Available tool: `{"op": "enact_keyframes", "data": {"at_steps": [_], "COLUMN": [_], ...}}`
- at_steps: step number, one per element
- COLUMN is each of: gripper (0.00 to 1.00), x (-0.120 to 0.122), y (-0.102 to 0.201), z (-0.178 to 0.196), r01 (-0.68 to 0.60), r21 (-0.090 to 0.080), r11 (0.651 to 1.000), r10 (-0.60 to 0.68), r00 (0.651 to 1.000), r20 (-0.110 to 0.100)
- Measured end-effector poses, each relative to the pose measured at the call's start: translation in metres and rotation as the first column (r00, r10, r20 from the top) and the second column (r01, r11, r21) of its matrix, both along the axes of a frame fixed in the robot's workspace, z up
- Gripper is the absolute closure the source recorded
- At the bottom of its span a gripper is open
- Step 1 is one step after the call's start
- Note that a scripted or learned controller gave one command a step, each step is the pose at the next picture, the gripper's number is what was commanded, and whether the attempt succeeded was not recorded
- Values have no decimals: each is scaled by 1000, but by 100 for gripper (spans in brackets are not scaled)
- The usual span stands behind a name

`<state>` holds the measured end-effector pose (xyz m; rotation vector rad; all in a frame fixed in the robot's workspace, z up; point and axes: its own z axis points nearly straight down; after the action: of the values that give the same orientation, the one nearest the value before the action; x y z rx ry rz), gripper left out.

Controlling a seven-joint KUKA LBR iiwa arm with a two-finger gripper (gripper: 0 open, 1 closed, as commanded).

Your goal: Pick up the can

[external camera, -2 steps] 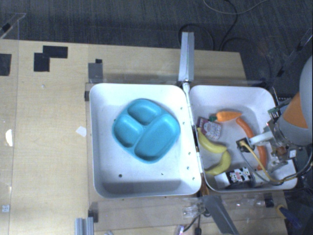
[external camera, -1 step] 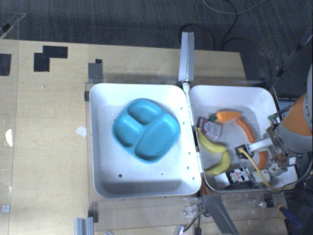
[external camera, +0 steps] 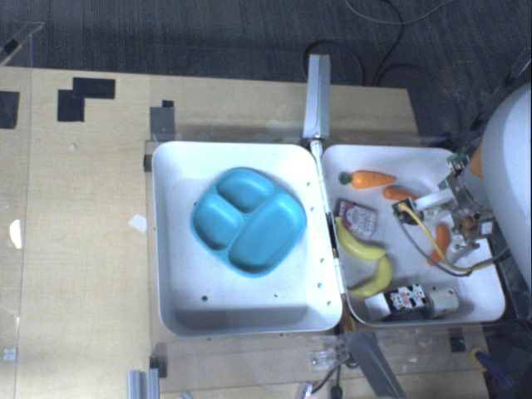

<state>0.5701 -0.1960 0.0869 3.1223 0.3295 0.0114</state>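
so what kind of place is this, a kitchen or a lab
Most likely a robotics lab, not a kitchen. Two white bins sit on a wooden bench, an arm with a gripper reaches over the right bin, and loose cables trail on the dark carpet behind.

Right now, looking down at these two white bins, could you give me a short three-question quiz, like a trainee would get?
1. True or false: the blue divided plate lies in the left bin.
2. Multiple choice: the can lies A) standing upright in the left bin, B) on its side near the front edge of the right bin, C) on the bench outside both bins.
3. Fill in: the yellow fruit beside the wall between the bins is a ____.

Key: 1 true. 2 B. 3 banana; the tool is above the right bin, away from the can.
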Motion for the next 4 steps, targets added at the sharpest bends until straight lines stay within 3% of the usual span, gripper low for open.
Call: {"op": "enact_keyframes", "data": {"at_steps": [1,2,3,4], "gripper": [0,100,100,100], "x": [-21,-17,8,8], "y": [-9,-7,-8,43], "z": [0,13,16,0], "r01": [3,-8,1,1], "r21": [0,0,1,2], "r11": [1000,1000,1000,1000], "r10": [-3,8,-1,-1], "r00": [1000,1000,1000,1000], "r20": [-1,5,-5,-1]}}
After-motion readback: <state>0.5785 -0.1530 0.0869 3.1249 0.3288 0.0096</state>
